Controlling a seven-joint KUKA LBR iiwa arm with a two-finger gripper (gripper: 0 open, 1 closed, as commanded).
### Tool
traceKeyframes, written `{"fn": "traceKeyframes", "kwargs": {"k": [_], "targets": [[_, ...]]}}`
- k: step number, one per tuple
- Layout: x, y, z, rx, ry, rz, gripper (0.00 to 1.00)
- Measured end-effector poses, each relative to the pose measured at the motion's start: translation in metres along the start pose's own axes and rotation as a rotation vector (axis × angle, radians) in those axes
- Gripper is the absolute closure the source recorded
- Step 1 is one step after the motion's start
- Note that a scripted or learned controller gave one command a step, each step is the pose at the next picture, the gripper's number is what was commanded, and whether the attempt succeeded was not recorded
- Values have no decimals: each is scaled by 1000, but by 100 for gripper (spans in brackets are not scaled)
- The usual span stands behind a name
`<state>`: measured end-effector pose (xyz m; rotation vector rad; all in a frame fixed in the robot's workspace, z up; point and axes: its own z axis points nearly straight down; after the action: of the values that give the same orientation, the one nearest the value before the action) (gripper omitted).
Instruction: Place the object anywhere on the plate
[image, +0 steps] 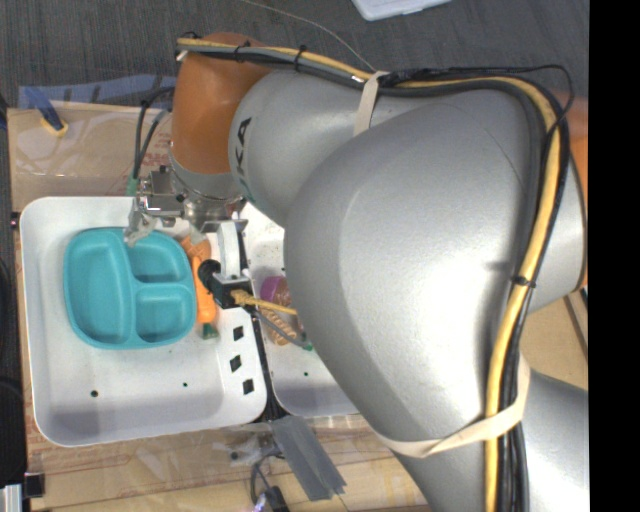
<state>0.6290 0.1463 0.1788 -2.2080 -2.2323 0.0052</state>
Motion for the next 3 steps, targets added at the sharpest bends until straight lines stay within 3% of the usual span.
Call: {"fn": "traceKeyframes", "kwargs": {"k": [1, 2, 3], "targets": [[0, 0, 0, 0, 0, 0, 0], [73, 27, -21, -3, 2, -1, 0], [74, 27, -30, -1, 0, -10, 100]]}}
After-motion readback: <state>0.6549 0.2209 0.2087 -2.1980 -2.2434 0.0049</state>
